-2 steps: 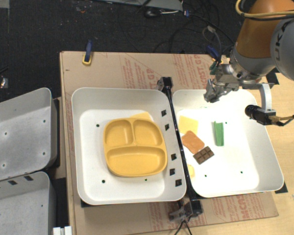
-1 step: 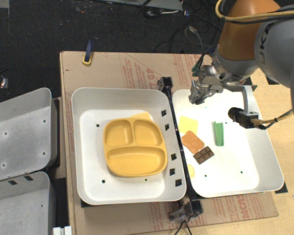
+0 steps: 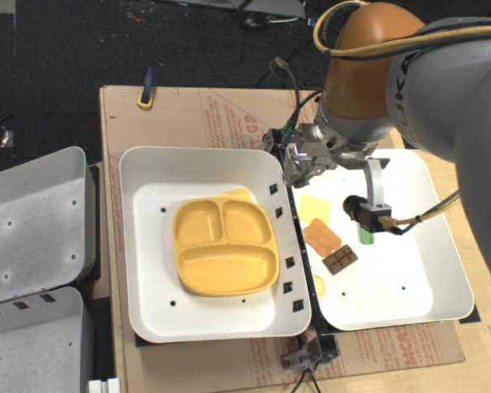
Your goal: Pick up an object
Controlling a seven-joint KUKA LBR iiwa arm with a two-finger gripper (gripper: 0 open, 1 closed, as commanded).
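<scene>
From my station the grey arm [image 3: 442, 80] reaches in with its pincer [image 3: 299, 164] up and to the right of the yellow divided tray [image 3: 226, 246], low over the spot where the rims of the two white bins meet. The wrist hardware hides the tip, so I cannot tell whether the pincer is spread or pressed together, and I see nothing gripped in it.

The tray lies flat in the left bin [image 3: 139, 219] and fills most of the floor. The smaller candidates all lie to the tray's right, across the rims, in the right bin [image 3: 409, 293]:
- A pale yellow flat slice [image 3: 313, 209] is nearest the pincer.
- An orange-brown slab [image 3: 322, 237] lies just below the slice, touching or overlapping it.
- A dark brown ridged square [image 3: 340, 259] sits against the slab's lower corner.
- A small green piece [image 3: 366, 237] lies a little further right of the tray.
- A small yellow bit [image 3: 318, 285] rests by the rim, off the tray's lower right corner.

The brown surface [image 3: 196, 113] under the bins carries nothing I would go for.

As I judge it, the pick is not yet made, since every object rests in its bin. What is left is the grasp itself and the lift clear.
</scene>
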